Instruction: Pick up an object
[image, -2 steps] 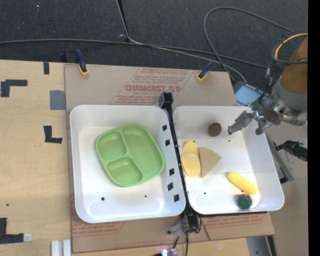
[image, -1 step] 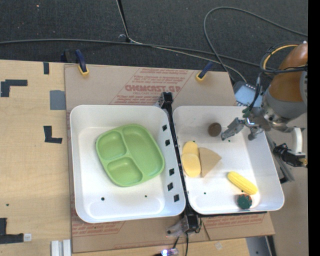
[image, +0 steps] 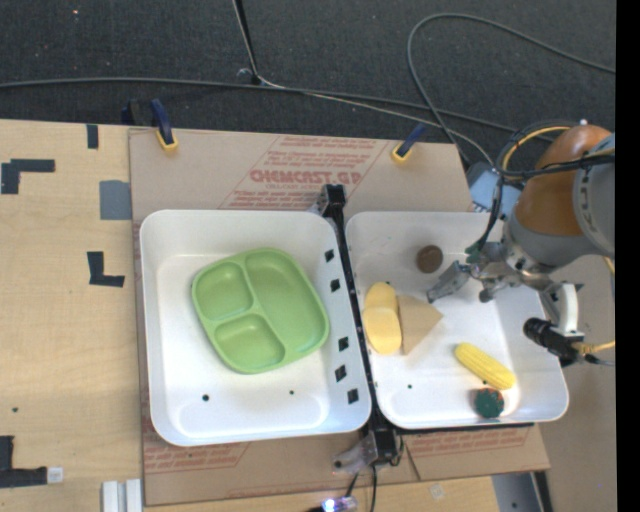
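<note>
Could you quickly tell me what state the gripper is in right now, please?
Gripper: open, holding nothing, over the right bin just right of the brown ball.

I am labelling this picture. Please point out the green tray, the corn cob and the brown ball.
green tray (image: 260, 310): camera view, middle divider.
corn cob (image: 485, 366): camera view, mid-length.
brown ball (image: 429, 259): camera view, top centre.

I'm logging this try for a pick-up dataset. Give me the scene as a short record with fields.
left bin: green divided plate
right bin: brown ball, yellow block, tan wedge, corn cob, dark green ball
tool: over right bin, near the brown ball
held: nothing seen between fingers
arm: enters from right
</note>
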